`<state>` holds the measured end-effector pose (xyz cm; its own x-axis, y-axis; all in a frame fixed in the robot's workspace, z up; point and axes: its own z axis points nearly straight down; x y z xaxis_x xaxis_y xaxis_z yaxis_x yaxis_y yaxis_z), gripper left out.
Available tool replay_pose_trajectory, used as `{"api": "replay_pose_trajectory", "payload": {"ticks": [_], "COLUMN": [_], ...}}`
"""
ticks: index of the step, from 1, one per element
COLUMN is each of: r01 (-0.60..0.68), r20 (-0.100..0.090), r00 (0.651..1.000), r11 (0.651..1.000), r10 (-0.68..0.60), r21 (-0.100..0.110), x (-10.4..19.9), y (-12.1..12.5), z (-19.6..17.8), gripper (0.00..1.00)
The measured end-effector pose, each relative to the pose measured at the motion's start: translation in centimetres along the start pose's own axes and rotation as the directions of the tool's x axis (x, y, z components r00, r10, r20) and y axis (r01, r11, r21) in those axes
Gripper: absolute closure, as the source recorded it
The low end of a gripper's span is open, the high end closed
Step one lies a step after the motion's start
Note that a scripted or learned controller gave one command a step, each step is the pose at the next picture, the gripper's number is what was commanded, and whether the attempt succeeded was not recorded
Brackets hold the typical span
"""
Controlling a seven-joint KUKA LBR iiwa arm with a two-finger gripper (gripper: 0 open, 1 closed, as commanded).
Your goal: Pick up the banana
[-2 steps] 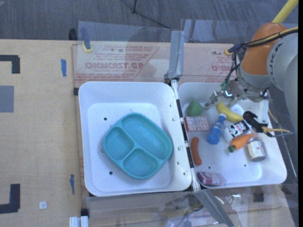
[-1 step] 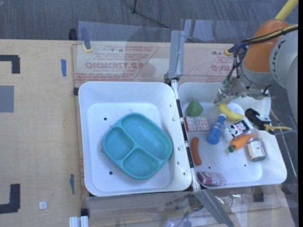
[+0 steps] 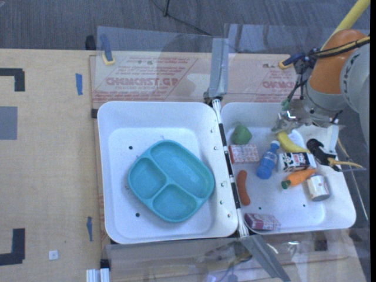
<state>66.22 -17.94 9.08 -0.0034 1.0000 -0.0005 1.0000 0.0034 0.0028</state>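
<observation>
Looking down on the bench (image 3: 47, 175) through the one camera, I see the arm (image 3: 338, 69) reaching in from the right over the far edge of the right bin (image 3: 338, 216), its orange band above the wrist. The gripper (image 3: 286, 121) hangs just above the banana (image 3: 291, 143), which lies in the right bin's far half, curved, beside a blue bottle (image 3: 266, 162) on its left. I cannot tell whether the jaws are apart or together; they are too small and blurred against the bin. Around the banana I see a green round item (image 3: 241, 134), a small pink box (image 3: 244, 153), a red sausage-like piece (image 3: 242, 187), a carrot (image 3: 298, 178), a white can (image 3: 318, 188) and a dark red packet (image 3: 261, 221) near the bin's near edge. The left bin (image 3: 111, 128) holds a teal divided plate (image 3: 170, 181), lying flat and tilted in plan.
</observation>
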Motion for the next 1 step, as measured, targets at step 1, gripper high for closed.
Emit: {"api": "replay_pose_trajectory", "payload": {"ticks": [1], "r01": [-0.082], "r20": [0.001], "r00": [0.997], "r11": [0.997], "r10": [0.082], "r21": [-0.001], "x": [3.55], "y": [0.61], "z": [-10.66], "gripper": [1.00]}}
